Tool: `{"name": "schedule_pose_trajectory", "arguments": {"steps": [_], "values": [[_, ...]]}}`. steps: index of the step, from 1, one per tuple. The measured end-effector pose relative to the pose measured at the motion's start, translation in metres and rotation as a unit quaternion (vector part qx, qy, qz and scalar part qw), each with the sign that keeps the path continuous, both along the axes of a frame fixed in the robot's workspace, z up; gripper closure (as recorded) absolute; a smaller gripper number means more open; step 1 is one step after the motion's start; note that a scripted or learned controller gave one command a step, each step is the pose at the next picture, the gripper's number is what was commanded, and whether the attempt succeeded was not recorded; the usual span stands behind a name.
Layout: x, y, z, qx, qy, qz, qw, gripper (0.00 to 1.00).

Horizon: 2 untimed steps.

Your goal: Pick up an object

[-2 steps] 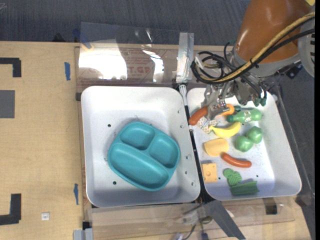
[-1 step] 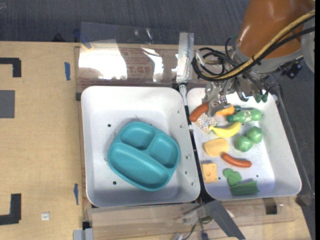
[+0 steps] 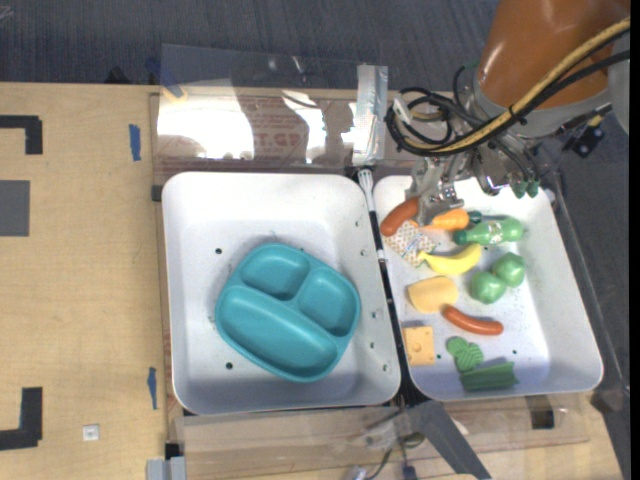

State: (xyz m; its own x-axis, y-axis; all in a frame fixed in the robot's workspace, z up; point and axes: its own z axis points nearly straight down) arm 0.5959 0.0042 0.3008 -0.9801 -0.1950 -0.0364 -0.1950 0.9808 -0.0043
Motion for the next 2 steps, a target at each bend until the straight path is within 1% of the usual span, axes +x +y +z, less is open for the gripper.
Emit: {"name": "schedule_pose_trajectory", "arguments": {"steps": [1,2], "values": [[0.002,0.001,0.012,0.0002,-0.005,0.001,1.0,1.0],[0.072,-0.03,0.034,-0.0019,0.014,0.014,0.9998,1.0]]}}
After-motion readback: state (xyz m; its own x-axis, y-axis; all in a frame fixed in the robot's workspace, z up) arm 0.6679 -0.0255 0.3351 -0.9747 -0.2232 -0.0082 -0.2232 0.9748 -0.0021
